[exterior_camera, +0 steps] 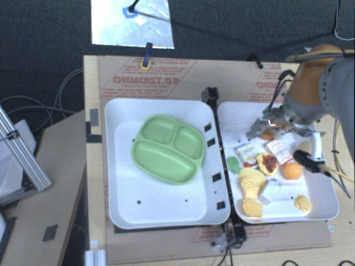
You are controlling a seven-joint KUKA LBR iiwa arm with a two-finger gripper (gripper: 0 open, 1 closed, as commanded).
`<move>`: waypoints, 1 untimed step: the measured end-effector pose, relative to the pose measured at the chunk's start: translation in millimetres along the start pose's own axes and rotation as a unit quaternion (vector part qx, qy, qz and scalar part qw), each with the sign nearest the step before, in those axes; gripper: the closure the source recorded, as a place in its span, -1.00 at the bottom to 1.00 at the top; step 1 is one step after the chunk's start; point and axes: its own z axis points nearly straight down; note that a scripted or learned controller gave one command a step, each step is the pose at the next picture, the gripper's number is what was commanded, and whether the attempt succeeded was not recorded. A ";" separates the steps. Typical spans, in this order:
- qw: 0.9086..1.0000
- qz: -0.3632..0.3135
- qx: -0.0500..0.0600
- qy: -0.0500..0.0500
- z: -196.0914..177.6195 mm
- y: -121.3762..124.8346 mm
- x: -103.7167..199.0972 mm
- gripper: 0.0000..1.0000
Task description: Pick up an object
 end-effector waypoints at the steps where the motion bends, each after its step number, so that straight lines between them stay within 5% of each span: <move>1: 1.000 0.000 -0.007 -0.003 11.8 4.4 -2.0 -1.00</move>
